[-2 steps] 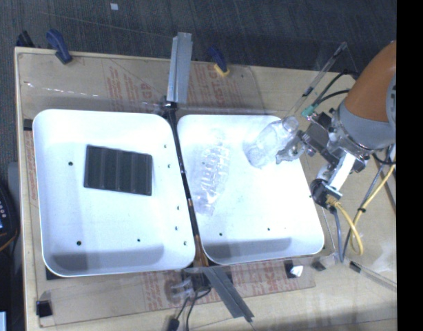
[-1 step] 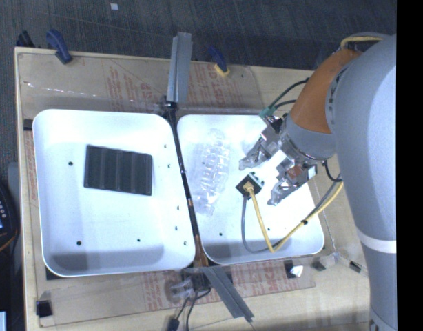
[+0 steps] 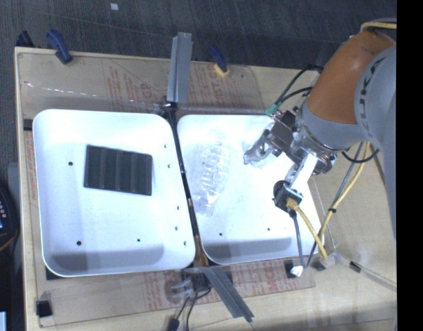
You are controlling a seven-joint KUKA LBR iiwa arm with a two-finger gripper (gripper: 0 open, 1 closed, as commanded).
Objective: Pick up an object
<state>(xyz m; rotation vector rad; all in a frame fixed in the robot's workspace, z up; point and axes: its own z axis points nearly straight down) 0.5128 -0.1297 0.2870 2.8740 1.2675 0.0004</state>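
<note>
Down at the near edge of the worktop (image 3: 94, 302) a grey bracket (image 3: 225, 296) and some cable sit below the seam between the two bins. Left bin (image 3: 53, 247) holds a dark ribbed slab (image 3: 118, 170) lying flat, long side running left to right, well away from the arm. Right bin (image 3: 225, 254) holds a clear, crinkled plastic thing, maybe a bottle (image 3: 210, 174), lying on its side close to the dividing wall, its long axis running roughly from the near side to the far side with a slight lean. It is hard to make out against the white floor.

Over the right part of that bin hangs the tool (image 3: 256, 154), with the orange-banded arm (image 3: 349, 74) behind it coming in from the right. Something pale and glassy shows at its tip, but from where I stand I cannot tell whether that is the tool itself or something in it, nor how it is set.

What matters for the pick: the bottle lies to the left of the tool, near but apart, with bare bin floor between. I would judge the tool needs to shift left toward the divider and come down across the bottle's narrow width. The slab is much farther off, over in the other bin.

Beyond the bins, a grey post (image 3: 179, 67) and blue clamps (image 3: 58, 45) line the far edge
</note>
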